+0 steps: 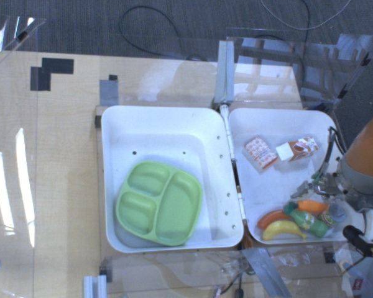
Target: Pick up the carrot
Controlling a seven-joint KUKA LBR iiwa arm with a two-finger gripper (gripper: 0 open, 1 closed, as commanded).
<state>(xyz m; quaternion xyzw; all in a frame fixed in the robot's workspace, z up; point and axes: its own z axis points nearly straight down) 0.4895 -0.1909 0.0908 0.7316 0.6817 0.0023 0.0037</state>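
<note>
Carrot [312, 206] in right bin [267, 185], just below gripper [317, 188]; grip state unclear.

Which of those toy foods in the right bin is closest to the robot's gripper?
The carrot, the orange one with a green top. It lies right under the gripper, while the banana and red pepper lie further left.

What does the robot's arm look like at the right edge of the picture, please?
The arm shows as a rounded orange band above a grey ring at the wrist. Below it sits a white block with a black part. The claw is a small cluster of grey metal parts over the right bin. A thin dark cable runs up beside the wrist.
</note>
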